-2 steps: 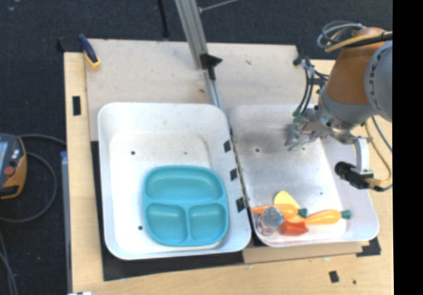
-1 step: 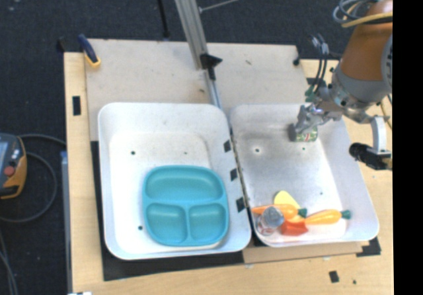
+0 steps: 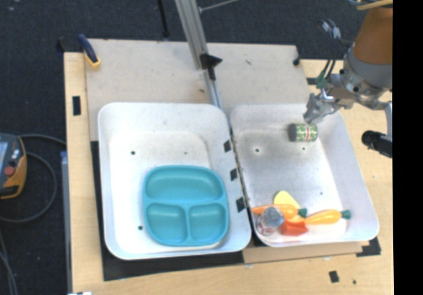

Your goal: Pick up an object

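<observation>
My gripper (image 3: pixel 316 112) hangs over the far right part of the right bin (image 3: pixel 264 122), its tips just above a small green can (image 3: pixel 303 132) that lies on its side on the bin floor. The can is below the fingers, not between them. At the near edge of the same bin lies a cluster of toys: a yellow piece (image 3: pixel 286 202), an orange-yellow carrot shape (image 3: pixel 324 217), a red piece (image 3: pixel 295 227) and a greyish round object (image 3: pixel 269 219).
The left bin (image 3: pixel 132 128) holds a teal divided plate (image 3: pixel 186 205). A metal post (image 3: pixel 192 22) rises slantwise from behind the bins. A blue-handled tool (image 3: pixel 88 50) lies at the bench's far left corner.
</observation>
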Controlling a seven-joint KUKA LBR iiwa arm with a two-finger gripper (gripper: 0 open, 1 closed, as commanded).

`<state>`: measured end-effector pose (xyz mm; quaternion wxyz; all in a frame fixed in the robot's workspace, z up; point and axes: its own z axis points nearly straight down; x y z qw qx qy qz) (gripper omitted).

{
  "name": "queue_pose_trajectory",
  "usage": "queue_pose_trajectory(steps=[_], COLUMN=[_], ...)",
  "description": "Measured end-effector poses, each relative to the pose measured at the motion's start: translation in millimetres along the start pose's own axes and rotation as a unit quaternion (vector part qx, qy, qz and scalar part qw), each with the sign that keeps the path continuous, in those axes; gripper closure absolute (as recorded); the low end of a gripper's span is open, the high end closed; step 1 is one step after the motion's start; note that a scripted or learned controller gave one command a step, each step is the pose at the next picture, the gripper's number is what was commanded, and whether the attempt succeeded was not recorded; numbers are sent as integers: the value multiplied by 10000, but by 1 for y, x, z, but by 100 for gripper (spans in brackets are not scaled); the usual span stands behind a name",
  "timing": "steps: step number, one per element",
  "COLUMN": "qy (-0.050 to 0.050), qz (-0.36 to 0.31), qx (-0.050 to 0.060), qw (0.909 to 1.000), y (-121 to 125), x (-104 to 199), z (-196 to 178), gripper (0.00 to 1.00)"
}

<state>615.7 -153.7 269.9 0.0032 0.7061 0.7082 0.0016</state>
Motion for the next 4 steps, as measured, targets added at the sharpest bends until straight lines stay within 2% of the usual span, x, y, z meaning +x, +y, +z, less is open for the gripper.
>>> queue_pose_trajectory(steps=[1, 2, 4], qy=[10, 16, 17], qz=[-15, -21, -24], qx=[30, 29, 25], qw=[10000, 10000, 10000], y=[7, 7, 21], x=[53, 105, 214], z=[15, 11, 6], gripper=[100, 100, 100])
